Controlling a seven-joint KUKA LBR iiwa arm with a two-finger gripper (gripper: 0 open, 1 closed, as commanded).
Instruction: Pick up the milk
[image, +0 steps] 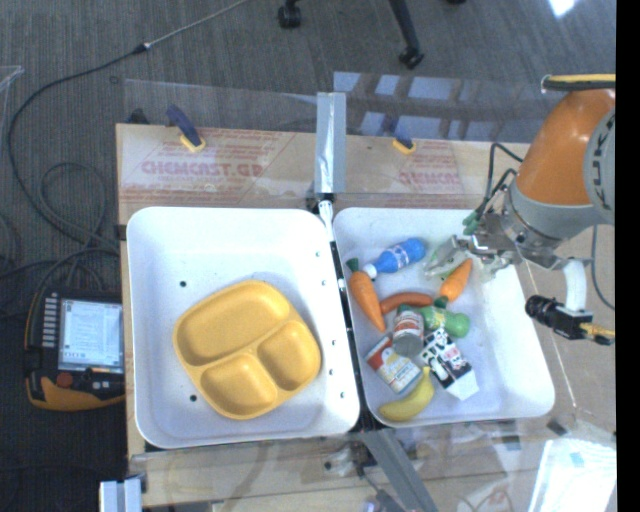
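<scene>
The milk (446, 362) lies near the right bin's (530, 395) front edge, tilted diagonally, well apart from the gripper (487, 243) hovering at the far-right corner.

Glossy yellow plastic tray (248, 347) in a smooth white bin (150, 300) — cow-patterned milk carton (446, 362) looks like printed card.

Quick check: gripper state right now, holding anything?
Gripper: over the right bin's upper part, beside an orange carrot; open or shut cannot be told; milk lies apart.
</scene>
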